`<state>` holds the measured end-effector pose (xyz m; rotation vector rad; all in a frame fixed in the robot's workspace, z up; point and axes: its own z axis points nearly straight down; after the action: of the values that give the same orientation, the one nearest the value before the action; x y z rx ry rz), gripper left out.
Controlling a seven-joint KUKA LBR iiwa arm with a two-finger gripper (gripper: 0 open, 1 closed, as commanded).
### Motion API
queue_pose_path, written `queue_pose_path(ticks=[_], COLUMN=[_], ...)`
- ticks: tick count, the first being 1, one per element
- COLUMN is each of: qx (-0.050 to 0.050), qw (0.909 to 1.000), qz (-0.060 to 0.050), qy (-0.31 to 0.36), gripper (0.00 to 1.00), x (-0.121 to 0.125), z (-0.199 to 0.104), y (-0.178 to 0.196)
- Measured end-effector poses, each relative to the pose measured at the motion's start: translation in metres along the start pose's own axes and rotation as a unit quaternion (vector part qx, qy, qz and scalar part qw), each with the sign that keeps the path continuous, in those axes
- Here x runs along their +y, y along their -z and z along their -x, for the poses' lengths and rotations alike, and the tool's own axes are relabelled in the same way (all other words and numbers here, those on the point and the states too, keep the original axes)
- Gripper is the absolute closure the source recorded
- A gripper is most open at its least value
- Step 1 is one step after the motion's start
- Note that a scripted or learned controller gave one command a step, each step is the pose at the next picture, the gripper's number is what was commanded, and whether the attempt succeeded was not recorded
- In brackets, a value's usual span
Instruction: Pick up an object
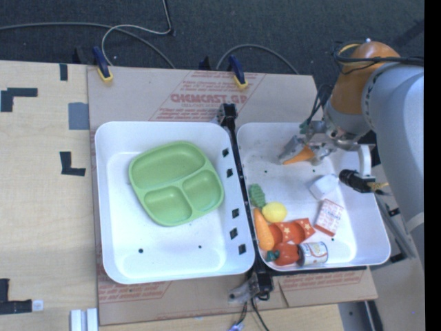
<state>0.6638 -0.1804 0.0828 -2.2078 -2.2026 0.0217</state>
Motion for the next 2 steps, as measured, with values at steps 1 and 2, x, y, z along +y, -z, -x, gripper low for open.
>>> queue_pose_path(ticks=[1,2], qx=[-0.001,0.0], qw=[1.0,1.0], qz=[-0.002,-0.002], qy=[0.0,0.0], gripper=[1.0,0.0], x=[-0.001,-0.001], z=[0.0004,-0.0003], y=[0.0092,0.0088])
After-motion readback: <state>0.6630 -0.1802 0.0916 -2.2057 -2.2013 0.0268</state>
